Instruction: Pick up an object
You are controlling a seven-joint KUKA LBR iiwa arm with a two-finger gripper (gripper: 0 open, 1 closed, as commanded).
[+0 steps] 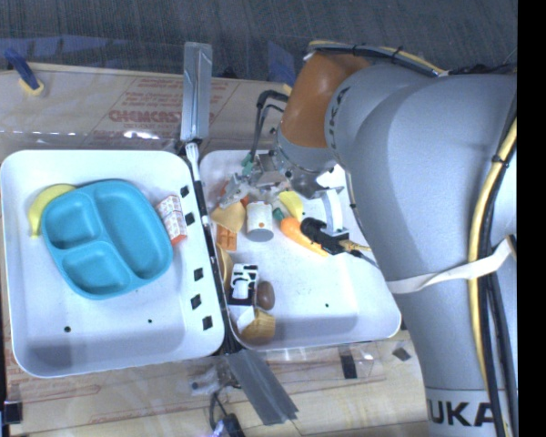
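My gripper (pixel 247 177) reaches down into the far left part of the right bin (pixel 346 312), with the grey arm and its orange band above it. Just in front of it lie a white cup (pixel 259 225), an orange carrot (pixel 294 231), a small yellow piece (pixel 290 203) and a tan wedge (pixel 226 216). Nearer the front of that bin are a black-and-white item (pixel 244 281), a brown egg-shaped thing (pixel 266 295) and a tan pastry-like thing (pixel 259 326). Nothing shows as lifted.
The left bin (pixel 36 335) holds a blue divided plate (pixel 107 235) lying over a yellow banana (pixel 44 201), and a small red-and-white packet (pixel 172 218) against its right wall. A metal divider strip (pixel 197 89) runs between the bins.
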